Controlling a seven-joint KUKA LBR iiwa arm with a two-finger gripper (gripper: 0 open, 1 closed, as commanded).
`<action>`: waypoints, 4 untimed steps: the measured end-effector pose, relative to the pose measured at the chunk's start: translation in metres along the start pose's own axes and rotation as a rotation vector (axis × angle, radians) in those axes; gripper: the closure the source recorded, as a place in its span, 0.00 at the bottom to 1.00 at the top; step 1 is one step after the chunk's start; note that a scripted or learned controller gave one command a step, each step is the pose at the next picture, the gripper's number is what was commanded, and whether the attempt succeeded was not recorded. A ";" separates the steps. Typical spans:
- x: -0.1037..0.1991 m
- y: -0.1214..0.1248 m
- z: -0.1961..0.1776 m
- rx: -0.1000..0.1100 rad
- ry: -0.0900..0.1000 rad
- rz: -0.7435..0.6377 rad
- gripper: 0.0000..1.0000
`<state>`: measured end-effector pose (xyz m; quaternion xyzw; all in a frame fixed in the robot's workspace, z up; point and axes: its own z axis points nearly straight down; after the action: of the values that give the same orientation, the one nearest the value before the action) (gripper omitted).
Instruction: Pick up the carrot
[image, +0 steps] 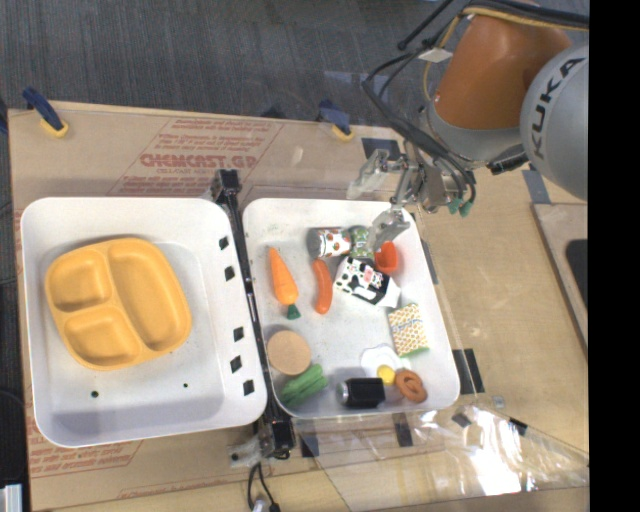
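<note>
The carrot (283, 277) is orange with a small green stem end. It lies on the floor of the right bin (258, 222), near that bin's left wall, pointing up and down in the camera view. My gripper (392, 218) hangs over the bin's upper right part, above a small can (334, 242) and a red round piece (387, 257). It is well to the right of the carrot and apart from it. Nothing shows in its grasp.
Beside the carrot lies a red chili (322, 287), then a cow-patterned carton (362, 280). Lower down are a tan disc (288, 351), a green vegetable (303, 383), a black can (362, 392), a doughnut (409, 385), a fried egg (380, 358) and a waffle (407, 328). The left bin (40, 390) holds a yellow divided plate (115, 300).
</note>
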<state>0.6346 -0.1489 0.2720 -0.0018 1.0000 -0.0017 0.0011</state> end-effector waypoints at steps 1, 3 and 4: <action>-0.020 0.065 0.126 -0.009 0.017 0.013 0.00; -0.014 0.060 0.171 -0.007 -0.012 0.441 0.00; 0.012 0.055 0.180 -0.001 0.007 0.791 0.00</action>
<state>0.6233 -0.0945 0.0918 0.3837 0.9235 -0.0005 -0.0017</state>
